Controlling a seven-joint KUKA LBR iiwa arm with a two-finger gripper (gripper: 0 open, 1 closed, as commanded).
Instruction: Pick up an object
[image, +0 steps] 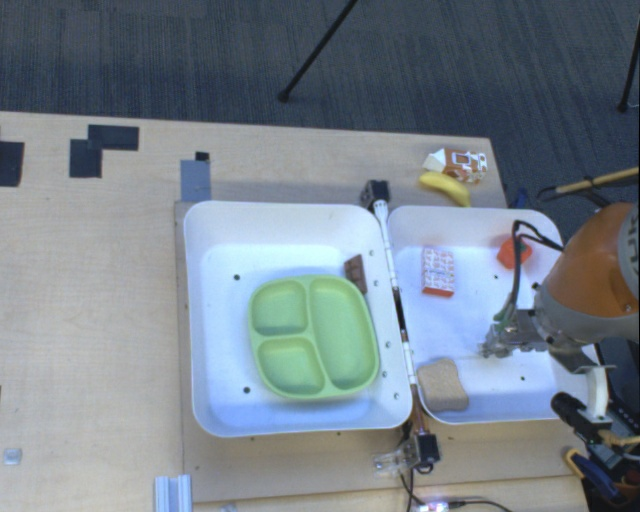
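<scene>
In the camera view, the hand is seen lowered at the right bin's centre right; its state cannot be told. Nothing is seen held. The sponge, lower left, must next be reached.

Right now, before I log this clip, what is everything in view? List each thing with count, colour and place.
Bins: two, white, side by side on the bench.
Divided plate: one, light green, in the left bin.
Brown piece: one, at the left bin's right wall, above the plate.
Packet: one, red and white, upper part of the right bin.
Orange item: one, right bin's upper right.
Sponge-like block: one, tan, right bin's lower left corner.
Banana: one, yellow, on the bench behind the right bin.
Small box: one, white and orange, beside the banana.
Gripper: one, low over the right bin's floor.
</scene>
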